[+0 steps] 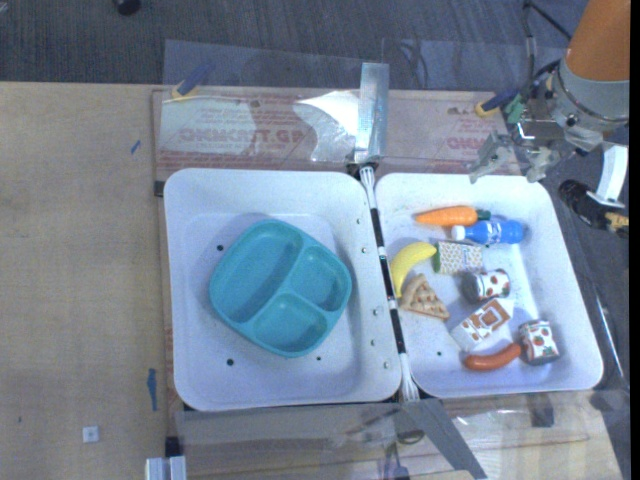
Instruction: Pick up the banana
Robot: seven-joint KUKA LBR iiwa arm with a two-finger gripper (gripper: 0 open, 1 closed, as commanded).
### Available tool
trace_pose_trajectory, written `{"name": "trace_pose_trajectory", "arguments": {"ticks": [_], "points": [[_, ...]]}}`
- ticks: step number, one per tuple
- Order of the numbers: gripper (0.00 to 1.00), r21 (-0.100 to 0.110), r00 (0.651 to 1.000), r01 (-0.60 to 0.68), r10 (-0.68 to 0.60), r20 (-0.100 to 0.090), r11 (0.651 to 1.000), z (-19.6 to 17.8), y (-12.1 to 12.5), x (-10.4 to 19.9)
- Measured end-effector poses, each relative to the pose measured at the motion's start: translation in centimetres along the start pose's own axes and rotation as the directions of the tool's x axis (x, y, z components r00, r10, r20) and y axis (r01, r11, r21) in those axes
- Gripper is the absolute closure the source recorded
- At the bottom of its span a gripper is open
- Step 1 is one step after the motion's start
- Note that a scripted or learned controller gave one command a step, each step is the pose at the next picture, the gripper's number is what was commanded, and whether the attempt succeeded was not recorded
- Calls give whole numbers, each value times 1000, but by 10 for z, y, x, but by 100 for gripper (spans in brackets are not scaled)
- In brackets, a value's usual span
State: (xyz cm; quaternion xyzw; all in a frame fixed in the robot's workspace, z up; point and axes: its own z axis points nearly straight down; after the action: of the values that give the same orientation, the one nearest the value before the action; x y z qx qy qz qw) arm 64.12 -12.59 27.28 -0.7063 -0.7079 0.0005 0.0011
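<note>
Beside ridged pizza, smooth curved banana.

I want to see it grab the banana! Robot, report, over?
Gripper above right bin's far rim, holding nothing. Banana by right bin's left wall, untouched. Pizza slice touching it, patterned block beside.

We see the banana, yellow and curved, lying flat in the right bin. It sits near that bin's left wall, seemingly unpeeled.
</note>
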Motion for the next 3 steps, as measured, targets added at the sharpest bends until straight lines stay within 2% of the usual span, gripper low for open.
{"name": "trace_pose_trajectory", "arguments": {"ticks": [1, 2, 3], "points": [[0, -2, 997, 77, -77, 1, 997, 131, -8, 23], [0, -43, 1000, -19, 19, 0, 999, 168, -28, 30], [0, -42, 998, 61, -61, 7, 997, 169, -29, 31]]}}
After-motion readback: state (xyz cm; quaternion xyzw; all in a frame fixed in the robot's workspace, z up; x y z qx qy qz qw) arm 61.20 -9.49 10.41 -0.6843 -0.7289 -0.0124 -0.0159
